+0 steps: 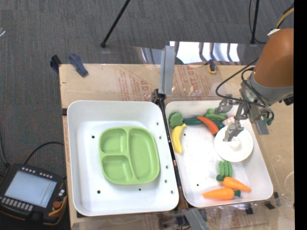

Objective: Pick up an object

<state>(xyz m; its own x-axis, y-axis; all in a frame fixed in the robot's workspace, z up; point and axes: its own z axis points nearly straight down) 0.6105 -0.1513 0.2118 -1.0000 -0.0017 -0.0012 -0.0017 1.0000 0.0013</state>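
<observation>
- The left bin point(76, 128) holds a green divided plate point(128, 155), lying flat near its middle; the right bin point(261, 169) holds toy food.
- Along the right bin's far side: a broccoli floret point(175, 119), a yellow banana point(178, 137) just below it, a red pepper point(208, 124) and some green pieces point(215, 114) close together.
- A round white dish point(239, 150) sits right of centre; near the front lie a green pod point(225, 168) and two carrots point(227, 189), one touching the other.
- The arm point(276, 66) leans in from the right, wrist tilted down; the gripper point(233, 131) hangs over the dish's far edge, with the pepper just beside it.
- Whether the gripper is spread or closed cannot be told; nothing is seen gripped.
</observation>
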